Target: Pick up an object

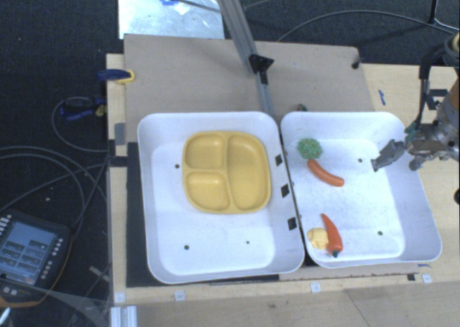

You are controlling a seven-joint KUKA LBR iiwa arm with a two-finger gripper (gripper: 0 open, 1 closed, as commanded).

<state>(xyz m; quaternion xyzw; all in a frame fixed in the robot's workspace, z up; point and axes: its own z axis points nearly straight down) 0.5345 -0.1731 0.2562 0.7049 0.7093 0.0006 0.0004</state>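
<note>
claw [402, 157] hangs over the right bin's [402, 232] right edge, fingers spread with nothing between them. sausage [325, 173] and broccoli [310, 149] sit to its left, carrot [331, 234] further down-left.

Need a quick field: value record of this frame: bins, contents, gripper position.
left bin: shallow white bin holding a yellow three-compartment plastic plate
right bin: shallow white bin holding four toy foods
item 1: green toy broccoli, near the far left corner
item 2: orange toy sausage, just in front of the broccoli
item 3: red-orange toy carrot, near the front left
item 4: small yellow toy piece, touching the carrot's left side
gripper: two-finger gripper over the right bin's right part, apart from all items
held object: none seen
</note>
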